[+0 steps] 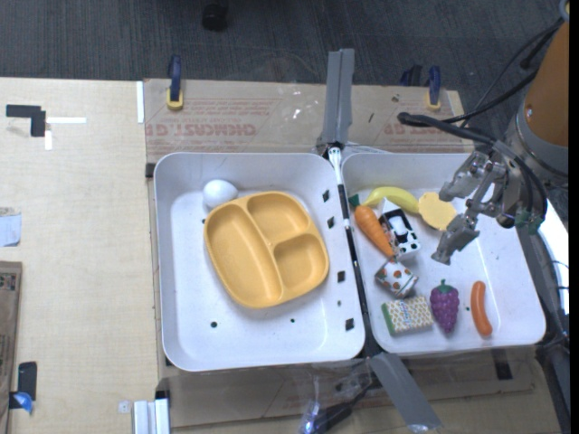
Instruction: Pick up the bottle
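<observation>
The bottle [399,228] is small, white and black, and lies in the left part of the right bin [516,328], between a carrot [370,228] and a yellow round piece [436,212]. My gripper [455,215] hangs over the right bin's upper middle, to the right of the bottle and apart from it. Its two fingers [450,242] are spread open, and nothing is held between them. The yellow piece sits just left of the fingertips.
The right bin also holds a banana [391,195], a small patterned carton [395,278], a cracker box [408,316], purple grapes [444,306] and a hot dog [481,310]. In the left bin [176,269] are a yellow divided plate [266,248] and a white egg [219,191].
</observation>
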Tool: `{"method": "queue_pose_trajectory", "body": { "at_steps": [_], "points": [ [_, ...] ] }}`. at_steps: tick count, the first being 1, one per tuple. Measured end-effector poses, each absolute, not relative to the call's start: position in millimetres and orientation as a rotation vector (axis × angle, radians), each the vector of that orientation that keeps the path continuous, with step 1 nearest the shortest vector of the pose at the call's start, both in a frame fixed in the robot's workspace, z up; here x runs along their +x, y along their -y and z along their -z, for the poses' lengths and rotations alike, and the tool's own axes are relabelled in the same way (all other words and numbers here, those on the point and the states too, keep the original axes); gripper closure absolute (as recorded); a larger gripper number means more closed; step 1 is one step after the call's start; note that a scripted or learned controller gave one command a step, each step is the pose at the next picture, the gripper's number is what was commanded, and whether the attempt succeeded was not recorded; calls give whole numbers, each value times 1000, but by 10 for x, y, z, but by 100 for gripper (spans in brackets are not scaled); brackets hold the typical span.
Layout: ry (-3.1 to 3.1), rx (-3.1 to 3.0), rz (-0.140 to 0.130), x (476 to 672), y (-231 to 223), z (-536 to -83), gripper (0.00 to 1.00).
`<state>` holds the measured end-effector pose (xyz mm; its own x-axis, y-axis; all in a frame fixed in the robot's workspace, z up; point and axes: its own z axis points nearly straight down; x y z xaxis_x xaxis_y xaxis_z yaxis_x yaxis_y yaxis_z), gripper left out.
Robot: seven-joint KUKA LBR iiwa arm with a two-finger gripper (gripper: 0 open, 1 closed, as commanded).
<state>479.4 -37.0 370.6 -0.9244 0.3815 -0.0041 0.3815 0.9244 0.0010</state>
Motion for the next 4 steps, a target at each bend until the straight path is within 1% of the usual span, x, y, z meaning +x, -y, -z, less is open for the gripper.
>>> {"method": "queue_pose_trajectory", "body": {
  "at_steps": [1, 2, 3, 4],
  "points": [
    [-3086, 574, 1, 4791, 518, -3298, 0],
    [-3016, 876, 1, 4788, 656, -2739, 0],
    [-3120, 344, 0, 4782, 952, -1327, 0],
    [-3126, 275, 0, 4785, 1234, -1600, 0]
  ]
}}
